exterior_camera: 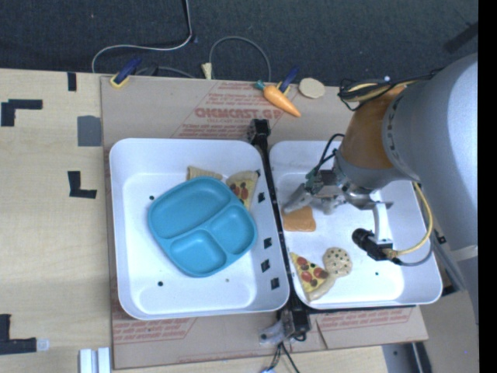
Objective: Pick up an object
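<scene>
- The hand (299, 200) sits low in the right bin (411, 286), near that bin's left wall, at the middle of the frame; its grey fingers point left and look parted, though the view is too coarse to be sure.
- An orange wedge of toy food (300, 221) lies just below the fingertips, touching or nearly touching them; nothing shows between the fingers.
- Lower in the same bin, a pizza slice (311, 275) lies against the left wall near the bottom corner, with a cookie (338, 260) just beside it on the right.
- The right half of that bin's floor is bare white, crossed by a yellow cable (415, 251) and a black fitting on the arm.
- The left bin (124, 231) holds a blue divided plate (202, 225) tilted across its centre; two flat food pieces (242, 185) peek out at its upper right edge, close to the divider between the bins.
- Open floor remains along the left bin's bottom and left sides.
- Both bins rest on brown cardboard (155, 107) over the pale desk (39, 208).
- A toy carrot (281, 100) and a small round disc (312, 88) lie on the cardboard above the bins, well apart from the hand.
- Dark carpet (78, 14) fills the top of the frame, with thin wires trailing over it.
</scene>
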Tool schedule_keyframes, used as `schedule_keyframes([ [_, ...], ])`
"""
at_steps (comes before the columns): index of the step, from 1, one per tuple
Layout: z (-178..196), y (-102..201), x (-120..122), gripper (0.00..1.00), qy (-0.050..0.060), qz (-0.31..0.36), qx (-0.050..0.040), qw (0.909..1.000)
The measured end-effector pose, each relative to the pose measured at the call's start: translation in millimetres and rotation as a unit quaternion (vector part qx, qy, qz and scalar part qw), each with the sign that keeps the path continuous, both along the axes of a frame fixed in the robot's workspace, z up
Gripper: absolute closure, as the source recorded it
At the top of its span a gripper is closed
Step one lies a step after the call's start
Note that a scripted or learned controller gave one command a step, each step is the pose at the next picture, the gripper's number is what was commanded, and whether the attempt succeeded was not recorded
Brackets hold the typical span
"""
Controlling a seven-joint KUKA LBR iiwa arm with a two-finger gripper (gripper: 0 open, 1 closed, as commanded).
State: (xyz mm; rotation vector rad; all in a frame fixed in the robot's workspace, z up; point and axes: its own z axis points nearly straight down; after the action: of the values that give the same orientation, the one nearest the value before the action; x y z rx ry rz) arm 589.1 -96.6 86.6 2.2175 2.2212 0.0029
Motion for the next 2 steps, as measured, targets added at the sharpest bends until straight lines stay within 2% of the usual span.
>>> schedule_keyframes([
  [1,1,2,-13,0.00,-0.003,0.000,-0.0016,1.0000],
  [2,9,-8,33,0.00,0.000,0.001,-0.0001,1.0000],
])
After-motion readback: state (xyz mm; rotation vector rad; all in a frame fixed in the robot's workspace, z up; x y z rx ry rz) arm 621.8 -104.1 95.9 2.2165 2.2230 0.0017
